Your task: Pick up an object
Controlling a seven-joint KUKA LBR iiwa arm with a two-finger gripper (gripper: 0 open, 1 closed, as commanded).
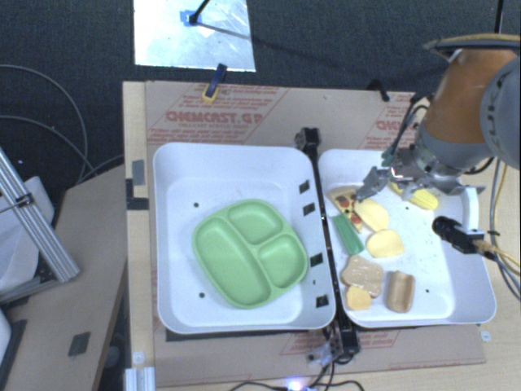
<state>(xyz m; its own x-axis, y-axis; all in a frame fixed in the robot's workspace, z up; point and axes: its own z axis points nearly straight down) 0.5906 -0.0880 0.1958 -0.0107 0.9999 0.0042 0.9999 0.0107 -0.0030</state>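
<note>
My gripper (376, 179) hovers over the right bin's (468, 296) far side; I cannot tell its grip. The green stick (348, 233) lies lengthwise near-to-far.

- Grey arm (480, 112) with an orange band enters from the right, bent downward.
- Gripper (383, 177) points left and down; its tips are too blurred to read.

Left bin (175, 243) carries a green divided plate (250, 253), sitting slightly off-centre toward the right wall. Both bins rest on a cardboard sheet (244, 112) with red lettering. Beyond it, a shiny silver square (194, 23) lies on dark carpet (grey cables (49, 129) curl at left).
</note>
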